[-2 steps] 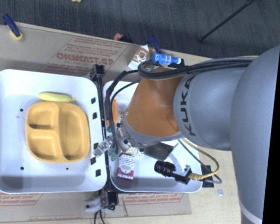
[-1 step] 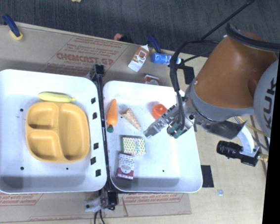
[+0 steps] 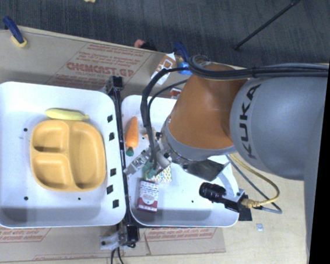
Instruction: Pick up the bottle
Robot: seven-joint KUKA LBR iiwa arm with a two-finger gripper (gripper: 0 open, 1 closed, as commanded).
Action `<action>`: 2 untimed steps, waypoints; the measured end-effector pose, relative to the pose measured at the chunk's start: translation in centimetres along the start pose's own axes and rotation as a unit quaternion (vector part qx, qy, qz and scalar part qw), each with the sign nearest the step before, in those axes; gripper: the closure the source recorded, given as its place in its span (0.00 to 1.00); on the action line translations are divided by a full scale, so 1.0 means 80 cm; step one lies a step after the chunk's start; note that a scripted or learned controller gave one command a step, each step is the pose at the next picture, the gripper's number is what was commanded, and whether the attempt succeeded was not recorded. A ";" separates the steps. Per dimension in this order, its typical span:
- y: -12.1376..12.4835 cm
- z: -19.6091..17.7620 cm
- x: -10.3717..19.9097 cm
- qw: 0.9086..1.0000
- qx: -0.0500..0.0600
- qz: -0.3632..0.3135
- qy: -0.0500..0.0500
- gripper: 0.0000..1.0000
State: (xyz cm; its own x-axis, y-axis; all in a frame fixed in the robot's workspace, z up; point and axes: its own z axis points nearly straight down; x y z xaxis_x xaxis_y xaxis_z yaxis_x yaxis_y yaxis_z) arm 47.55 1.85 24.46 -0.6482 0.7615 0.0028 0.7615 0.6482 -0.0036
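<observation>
End effector (image 3: pixel 150 165): low in the right bin (image 3: pixel 174 214), at the centre of the frame, just under my orange wrist band; my own arm covers most of it, so I cannot tell its state or whether it has anything.
Bottle: I cannot make it out with certainty; a green and white thing (image 3: pixel 151 171) sits right at my tip and may be it, largely hidden.
Neighbours: an orange carrot (image 3: pixel 132 134) lies just above my tip near the bins' shared wall; a red and white packet (image 3: pixel 148 195) lies just below.
Left bin (image 3: pixel 5 205): holds a yellow divided tray (image 3: pixel 68 153) with a banana (image 3: pixel 67 115) at its upper edge, well apart from my work.
Risk, crowding: I could close on the packet or carrot instead, because all lie near together.
Risk, slip: a rounded bottle may roll out.
Risk, wall: working so close to the divider, I may knock it.
</observation>
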 end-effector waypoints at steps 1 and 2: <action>0.025 0.067 0.029 0.998 0.000 0.066 0.000 1.00; -0.010 -0.036 -0.015 0.994 -0.002 -0.113 -0.002 1.00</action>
State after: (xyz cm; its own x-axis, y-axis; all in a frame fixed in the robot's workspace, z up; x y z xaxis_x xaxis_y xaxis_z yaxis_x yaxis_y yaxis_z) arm 47.70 0.43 27.36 -0.8022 0.5971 -0.0015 0.5971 0.8022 -0.0003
